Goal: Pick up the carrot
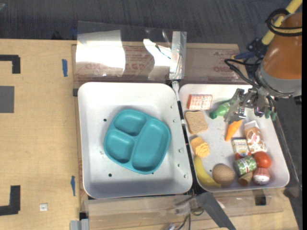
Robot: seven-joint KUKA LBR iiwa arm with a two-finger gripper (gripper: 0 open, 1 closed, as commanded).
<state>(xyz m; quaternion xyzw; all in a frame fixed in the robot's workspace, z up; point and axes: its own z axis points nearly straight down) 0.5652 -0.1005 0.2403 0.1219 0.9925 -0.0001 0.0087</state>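
The carrot is a small orange piece lying at a slant in the right bin, near its middle. My gripper hangs from the orange-banded wrist at the upper right and points down and to the left. Its tip sits right at the carrot's upper end, very close to it or touching it. The carrot still looks to be resting on the bin floor. A green vegetable lies just left of the gripper's tip.
Around the carrot in the right bin lie a bread slice, a red and white packet, a banana, a brown potato, a green can, a tomato and small cartons. The left bin holds a teal divided plate.
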